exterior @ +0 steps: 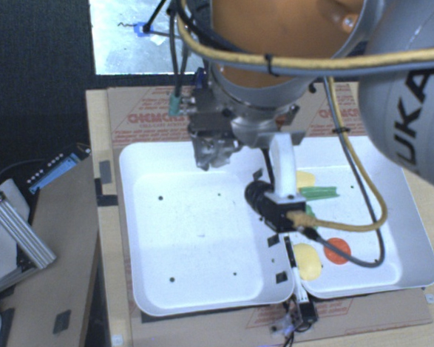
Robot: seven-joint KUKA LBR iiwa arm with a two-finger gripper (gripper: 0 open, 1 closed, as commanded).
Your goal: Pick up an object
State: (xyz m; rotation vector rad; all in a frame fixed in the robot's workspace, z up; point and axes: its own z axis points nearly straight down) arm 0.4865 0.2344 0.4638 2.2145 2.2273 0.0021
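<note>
My gripper (pixel 215 153) hangs over the far edge of the left bin (pixel 158 284), under the big orange and grey wrist. Nothing can be made out in its grasp from this angle. The right bin (pixel 405 215) holds a pale yellow rounded object (pixel 307 260) near its front left corner. Just to the right of that lies an orange-red disc (pixel 338 249). Farther back are a green piece (pixel 320 192) and a small yellow piece (pixel 305 178), partly hidden behind the arm's white bracket (pixel 282 168).
A black fitting (pixel 268 203) with a yellow cable (pixel 354 226) hangs from the bracket over the ridge between the bins. Both bins rest on a cardboard sheet (pixel 139 119). A tan side table (pixel 55 291) with a metal frame stands at the left.
</note>
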